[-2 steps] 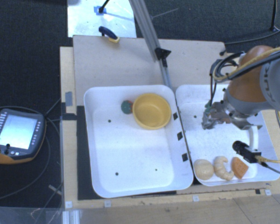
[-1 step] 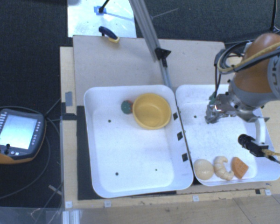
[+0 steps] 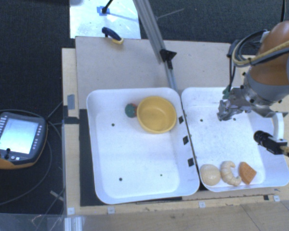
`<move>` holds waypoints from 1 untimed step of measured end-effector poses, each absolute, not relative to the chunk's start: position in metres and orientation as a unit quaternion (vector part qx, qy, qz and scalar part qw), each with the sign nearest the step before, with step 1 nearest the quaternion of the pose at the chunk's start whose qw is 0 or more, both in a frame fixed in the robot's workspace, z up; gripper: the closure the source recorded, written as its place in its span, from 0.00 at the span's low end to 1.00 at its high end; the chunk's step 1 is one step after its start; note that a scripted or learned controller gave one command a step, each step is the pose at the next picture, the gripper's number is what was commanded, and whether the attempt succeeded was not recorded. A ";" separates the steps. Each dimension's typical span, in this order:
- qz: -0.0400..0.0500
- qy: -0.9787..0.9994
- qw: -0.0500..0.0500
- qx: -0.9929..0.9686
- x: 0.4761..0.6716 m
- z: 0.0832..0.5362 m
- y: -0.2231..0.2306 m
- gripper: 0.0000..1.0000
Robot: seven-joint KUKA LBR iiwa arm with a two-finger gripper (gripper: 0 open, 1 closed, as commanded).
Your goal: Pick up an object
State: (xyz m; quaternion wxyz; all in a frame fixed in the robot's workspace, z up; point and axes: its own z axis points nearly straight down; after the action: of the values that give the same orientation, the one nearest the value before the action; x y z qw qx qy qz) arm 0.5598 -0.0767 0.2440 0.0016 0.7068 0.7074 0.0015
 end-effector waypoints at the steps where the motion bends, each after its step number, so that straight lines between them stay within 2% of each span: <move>1: 0.001 0.709 0.000 0.705 0.563 0.250 -0.021 1.00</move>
State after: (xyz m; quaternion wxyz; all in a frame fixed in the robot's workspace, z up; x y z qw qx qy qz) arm 0.5625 -0.0205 0.2498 -0.0001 0.7052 0.7090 0.0009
